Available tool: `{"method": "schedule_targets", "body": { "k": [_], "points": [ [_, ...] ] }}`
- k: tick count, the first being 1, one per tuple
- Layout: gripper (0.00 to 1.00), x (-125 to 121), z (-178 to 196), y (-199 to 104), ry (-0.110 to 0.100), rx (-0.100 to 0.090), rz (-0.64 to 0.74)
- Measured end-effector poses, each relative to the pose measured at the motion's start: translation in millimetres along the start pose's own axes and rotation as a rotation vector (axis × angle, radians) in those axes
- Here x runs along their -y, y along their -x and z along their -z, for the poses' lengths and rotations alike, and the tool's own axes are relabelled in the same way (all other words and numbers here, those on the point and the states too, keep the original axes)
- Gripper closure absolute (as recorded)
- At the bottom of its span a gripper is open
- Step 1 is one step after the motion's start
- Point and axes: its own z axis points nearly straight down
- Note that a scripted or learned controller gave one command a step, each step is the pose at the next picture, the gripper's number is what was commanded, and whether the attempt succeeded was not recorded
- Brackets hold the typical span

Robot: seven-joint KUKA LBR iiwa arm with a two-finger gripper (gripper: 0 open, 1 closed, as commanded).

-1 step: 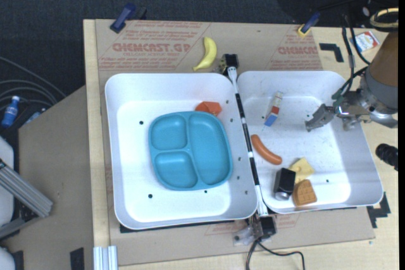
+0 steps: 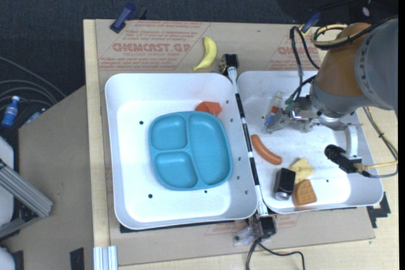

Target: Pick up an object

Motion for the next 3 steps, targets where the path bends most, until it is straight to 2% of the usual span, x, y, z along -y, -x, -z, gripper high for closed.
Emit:
{"method": "schedule_targets", "body": {
  "k": [1, 2, 3],
  "points": [
    [0.00, -35.4, 0.4, -23.9, 0.002, 0.000, 0.000],
    [0.00, -80.2, 0.7, -25.3, 0.002, 0.001, 0.000],
    [1.00, -80.6, 11.2, -25.4, 0.003, 0.003, 0.001]
  ]
}}
